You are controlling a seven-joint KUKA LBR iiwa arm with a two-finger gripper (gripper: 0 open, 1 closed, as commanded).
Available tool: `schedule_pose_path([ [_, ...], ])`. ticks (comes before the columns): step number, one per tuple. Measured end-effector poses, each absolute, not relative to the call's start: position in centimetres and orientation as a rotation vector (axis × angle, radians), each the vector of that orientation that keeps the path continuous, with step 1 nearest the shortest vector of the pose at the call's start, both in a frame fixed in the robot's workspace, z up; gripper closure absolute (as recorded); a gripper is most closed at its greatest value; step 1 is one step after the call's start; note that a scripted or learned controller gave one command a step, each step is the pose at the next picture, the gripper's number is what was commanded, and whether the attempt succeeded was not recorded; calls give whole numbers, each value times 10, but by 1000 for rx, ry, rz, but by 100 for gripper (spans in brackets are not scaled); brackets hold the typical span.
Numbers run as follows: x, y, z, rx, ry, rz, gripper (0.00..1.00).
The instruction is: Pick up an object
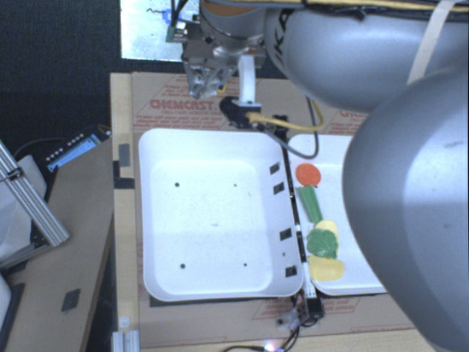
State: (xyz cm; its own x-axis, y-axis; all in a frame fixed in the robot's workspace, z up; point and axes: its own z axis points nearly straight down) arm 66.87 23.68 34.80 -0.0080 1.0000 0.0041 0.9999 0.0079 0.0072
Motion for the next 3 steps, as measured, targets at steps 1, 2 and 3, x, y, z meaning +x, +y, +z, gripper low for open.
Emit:
schedule_pose_path([
  [1,626,234,547,2207,2224,30,100],
  [2,670,144,518,2228,2211,-2,100],
  [3,614,183,383,2220,2236,-19,100],
])
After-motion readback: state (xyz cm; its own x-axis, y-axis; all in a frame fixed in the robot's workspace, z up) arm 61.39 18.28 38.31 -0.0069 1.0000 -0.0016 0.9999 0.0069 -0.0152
